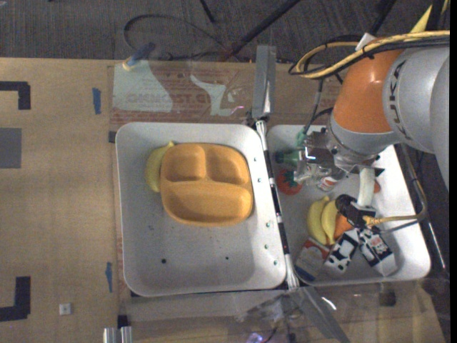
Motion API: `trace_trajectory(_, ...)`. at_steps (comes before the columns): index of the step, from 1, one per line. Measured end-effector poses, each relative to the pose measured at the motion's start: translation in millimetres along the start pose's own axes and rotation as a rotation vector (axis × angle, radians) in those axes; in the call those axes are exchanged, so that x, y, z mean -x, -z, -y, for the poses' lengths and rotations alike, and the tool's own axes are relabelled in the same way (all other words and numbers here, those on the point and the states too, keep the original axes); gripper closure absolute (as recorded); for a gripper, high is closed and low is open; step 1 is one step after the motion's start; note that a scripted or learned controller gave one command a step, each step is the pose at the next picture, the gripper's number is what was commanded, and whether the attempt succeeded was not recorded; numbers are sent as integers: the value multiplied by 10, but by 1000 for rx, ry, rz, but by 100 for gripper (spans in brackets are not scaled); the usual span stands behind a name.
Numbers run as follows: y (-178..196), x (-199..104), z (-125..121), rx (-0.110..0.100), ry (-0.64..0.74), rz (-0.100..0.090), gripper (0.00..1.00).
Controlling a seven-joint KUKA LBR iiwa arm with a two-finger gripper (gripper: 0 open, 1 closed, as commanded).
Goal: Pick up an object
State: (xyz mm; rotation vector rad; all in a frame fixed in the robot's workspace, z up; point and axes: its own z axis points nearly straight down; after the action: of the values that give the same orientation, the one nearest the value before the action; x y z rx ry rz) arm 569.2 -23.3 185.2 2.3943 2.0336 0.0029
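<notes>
My gripper [311, 164] is low in the right bin [414, 263], near its back left corner, under the grey and orange arm. Beside it to the left lie a small green thing [285, 157] and a red thing [288, 185]. In front of the gripper sits a yellow banana-shaped toy [320, 221], with an orange piece [342, 226] against its right side. Two black-and-white patterned cartons [343, 251] [376, 249] lie at the bin's front. The arm hides the bin's back part.
The left bin [136, 249] holds an orange divided plate [206, 183] with a yellow thing [153, 168] poking out from under its left edge. A metal divider rail [271, 191] separates the bins. Brown bench spreads to the left.
</notes>
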Motion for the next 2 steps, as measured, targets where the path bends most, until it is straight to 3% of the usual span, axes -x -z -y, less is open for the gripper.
trace_trajectory(1,507,-101,615,-6,-234,2,100)
trace_trajectory(2,289,-132,938,-6,130,1,100)
